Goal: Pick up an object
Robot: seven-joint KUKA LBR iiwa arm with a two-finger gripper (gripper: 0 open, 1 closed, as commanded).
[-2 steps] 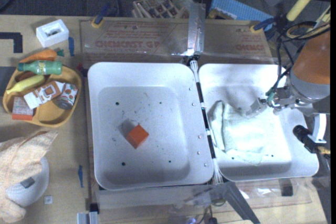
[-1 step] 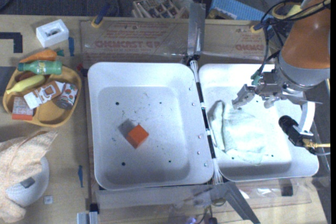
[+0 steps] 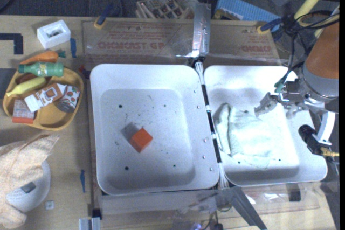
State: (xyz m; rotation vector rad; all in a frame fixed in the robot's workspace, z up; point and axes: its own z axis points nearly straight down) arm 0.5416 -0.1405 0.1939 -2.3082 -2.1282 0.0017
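My gripper (image 3: 269, 103) hovering over right bin (image 3: 310, 167), just beside crumpled white cloth (image 3: 245, 134). Jaw state: can't tell. Orange block (image 3: 142, 139) sitting in left bin (image 3: 108, 83), well apart.

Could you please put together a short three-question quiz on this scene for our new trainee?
1. True or false: the orange block lies in the left bin.
2. What lies in the right bin? A) a green bottle B) a crumpled whitish cloth C) a banana
3. Over which bin does the gripper hang?

Key: 1. True. 2. B; the bottle and banana sit in the yellow bowl at far left. 3. The right bin, above the cloth, with nothing seen between its fingers.
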